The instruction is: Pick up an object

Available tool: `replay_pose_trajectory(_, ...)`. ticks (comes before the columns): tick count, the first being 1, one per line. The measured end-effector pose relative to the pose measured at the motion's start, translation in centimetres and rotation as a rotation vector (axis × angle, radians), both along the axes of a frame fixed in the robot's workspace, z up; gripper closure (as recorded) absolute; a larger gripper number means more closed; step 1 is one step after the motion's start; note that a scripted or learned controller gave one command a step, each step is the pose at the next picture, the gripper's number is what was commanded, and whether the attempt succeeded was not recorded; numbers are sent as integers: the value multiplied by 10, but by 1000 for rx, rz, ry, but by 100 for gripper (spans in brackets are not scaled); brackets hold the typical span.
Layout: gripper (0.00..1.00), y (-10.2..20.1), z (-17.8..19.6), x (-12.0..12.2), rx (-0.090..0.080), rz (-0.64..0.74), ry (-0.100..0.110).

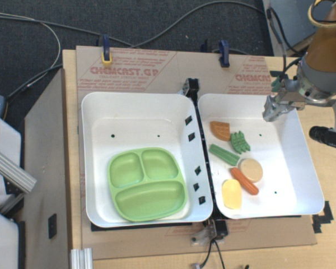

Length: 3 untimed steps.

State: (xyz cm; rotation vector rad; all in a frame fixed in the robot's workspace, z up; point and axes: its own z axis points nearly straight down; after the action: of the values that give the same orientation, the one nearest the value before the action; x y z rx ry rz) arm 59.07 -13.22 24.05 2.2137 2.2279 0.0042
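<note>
Bench topped with printed brown cardboard (157, 66), blue clamps (224, 54) at its far edge, two shallow white bins, left (95, 150) and right (297, 167), side by side on it

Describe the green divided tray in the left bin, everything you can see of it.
The green tray is a light green, smooth, plastic-looking plate with rounded corners. It has three compartments: two small ones at the far side and one long one nearer the camera. It lies flat, slightly rotated, on the floor of the left bin, toward its near edge. Nothing lies in it.
</note>
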Motion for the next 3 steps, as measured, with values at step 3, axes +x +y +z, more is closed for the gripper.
replay_pose_trajectory(3,100,154,1,58,0,-1,0)
